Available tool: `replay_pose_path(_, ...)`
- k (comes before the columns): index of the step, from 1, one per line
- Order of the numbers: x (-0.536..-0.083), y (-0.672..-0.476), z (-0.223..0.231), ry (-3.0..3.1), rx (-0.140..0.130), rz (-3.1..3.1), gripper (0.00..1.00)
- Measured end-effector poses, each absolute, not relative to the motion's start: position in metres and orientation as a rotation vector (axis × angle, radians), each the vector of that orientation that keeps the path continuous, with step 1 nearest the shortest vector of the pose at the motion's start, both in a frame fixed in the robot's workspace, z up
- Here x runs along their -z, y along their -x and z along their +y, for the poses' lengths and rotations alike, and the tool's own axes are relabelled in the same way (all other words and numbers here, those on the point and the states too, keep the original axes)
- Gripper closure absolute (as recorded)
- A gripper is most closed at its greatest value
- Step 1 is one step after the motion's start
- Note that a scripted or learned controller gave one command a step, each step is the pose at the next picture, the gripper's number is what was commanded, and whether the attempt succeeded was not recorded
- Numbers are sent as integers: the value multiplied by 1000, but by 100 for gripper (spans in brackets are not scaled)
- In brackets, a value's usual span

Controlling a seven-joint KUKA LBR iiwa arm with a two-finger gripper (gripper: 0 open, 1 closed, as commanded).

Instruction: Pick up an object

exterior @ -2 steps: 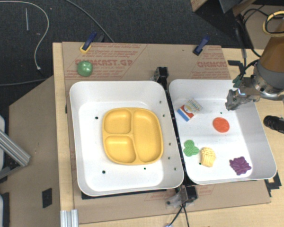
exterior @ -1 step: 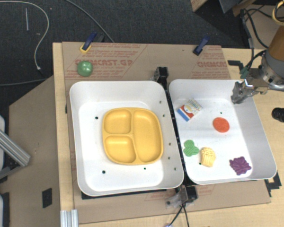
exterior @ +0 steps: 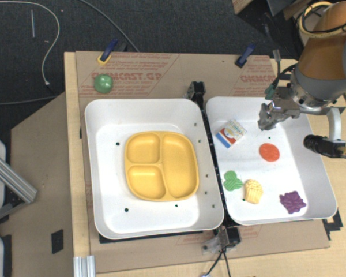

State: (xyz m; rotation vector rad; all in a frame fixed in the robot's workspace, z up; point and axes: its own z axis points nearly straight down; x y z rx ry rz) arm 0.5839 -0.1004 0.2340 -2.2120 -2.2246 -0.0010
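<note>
Grey metal claw (exterior: 267,122) over right bin (exterior: 317,172), grip state unclear; flat orange disc (exterior: 269,152) below.

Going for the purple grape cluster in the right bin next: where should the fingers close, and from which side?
Come straight down on the purple grape cluster and close across its narrower middle. It lies flat and lumpy near the right bin front corner, apart from the yellow corn piece, so a top approach probably avoids the wall.
</note>
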Motion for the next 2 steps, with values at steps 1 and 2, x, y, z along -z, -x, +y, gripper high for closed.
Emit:
replay_pose_path(1,-242,-581,-50,2212,2,-2226,100)
replay_pose_path(2,-235,-564,1,2212,-2,-2224,100)
